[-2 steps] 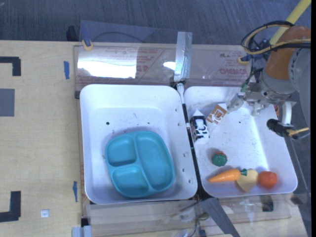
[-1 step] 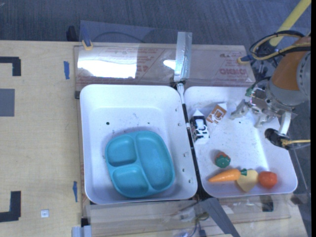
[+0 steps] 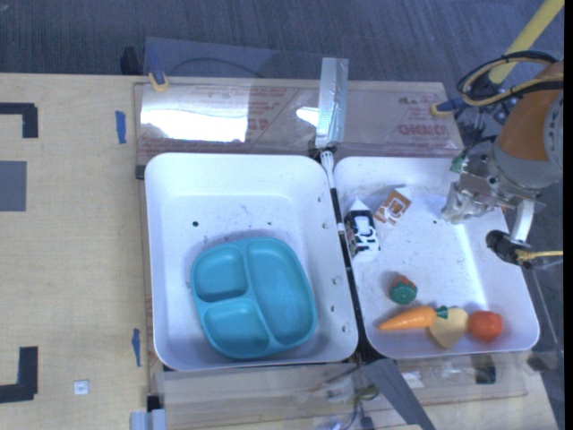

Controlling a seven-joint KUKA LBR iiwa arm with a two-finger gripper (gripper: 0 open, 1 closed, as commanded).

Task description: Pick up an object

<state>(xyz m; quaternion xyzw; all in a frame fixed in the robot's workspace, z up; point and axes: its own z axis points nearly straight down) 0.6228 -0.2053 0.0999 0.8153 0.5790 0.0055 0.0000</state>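
Several small things lay in the right bin (image 3: 466,267), and any of them would have served as my object. My gripper (image 3: 467,201) hung over that bin's far right part, near its back wall; whether it stood open or closed I could not tell from this angle.

Nearest to me was the small orange-and-white packet (image 3: 392,206), off toward the divider between the bins, lying tilted. Just beyond it, against the divider, sat the black-and-white carton (image 3: 362,231). Toward the camera and well apart from me lay the green-and-red piece (image 3: 403,289), and along the bin's near wall the carrot (image 3: 407,320), its long axis running across the bin, touching the pale yellow piece (image 3: 450,325) and the red-orange ball (image 3: 485,325) beside it.

Nothing stood between me and the packet, I judged; open bin floor lay there. The clustered three would have been harder to separate cleanly. The blue divided plate (image 3: 255,296) sat in the left bin (image 3: 170,240), out of the way.
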